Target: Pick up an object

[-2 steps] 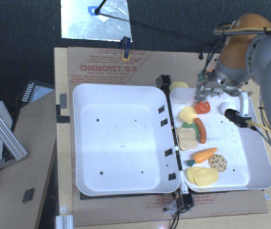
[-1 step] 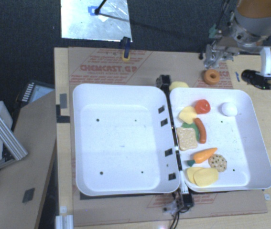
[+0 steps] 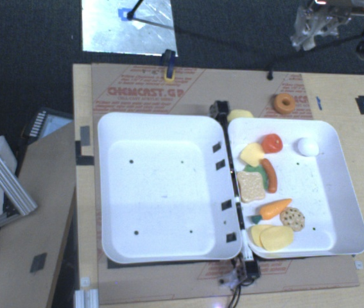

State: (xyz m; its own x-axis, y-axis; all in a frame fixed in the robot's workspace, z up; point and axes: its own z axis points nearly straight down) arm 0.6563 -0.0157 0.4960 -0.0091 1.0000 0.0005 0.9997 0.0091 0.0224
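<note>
The right bin [image 3: 336,191] holds several toy foods in its left half: a red tomato [image 3: 272,143], a white egg [image 3: 307,147], a yellow wedge [image 3: 252,154], a sausage [image 3: 269,174], a bread slice [image 3: 251,186], a carrot [image 3: 275,208], a round cookie [image 3: 292,219] and pale yellow pieces [image 3: 273,237]. My gripper [image 3: 307,32] hangs at the top right of the view, well behind the bins and off the bench's far edge. It is far from every object.
The left bin [image 3: 162,185] sits beside the right one, joined by a black clip strip [image 3: 230,185]. A brown doughnut [image 3: 284,103] lies on the cardboard behind the right bin. A yellow piece [image 3: 239,115] rests at the bins' far junction.
</note>
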